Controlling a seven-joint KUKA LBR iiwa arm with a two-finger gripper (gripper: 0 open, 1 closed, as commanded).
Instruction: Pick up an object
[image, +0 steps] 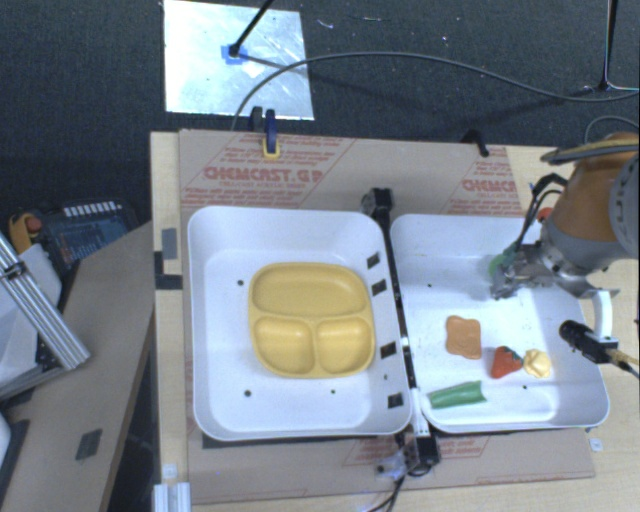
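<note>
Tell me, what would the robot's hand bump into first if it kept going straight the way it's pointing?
Probably the white floor of the right bin. The hand points down and to the left, low over a bare patch. The orange piece lies nearer the camera, off that line, though depth is hard to judge.

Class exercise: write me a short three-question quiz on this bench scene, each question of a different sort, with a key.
1. True or false: the yellow three-compartment plastic tray lies in the left white bin.
2. Which item lies nearest the right white bin's front edge?
A. orange flat toy piece
B. green toy vegetable
C. red toy strawberry
3. Fill in: the gripper hovers over the ___ bin.

Key: 1 true; 2 B; 3 right.
</note>
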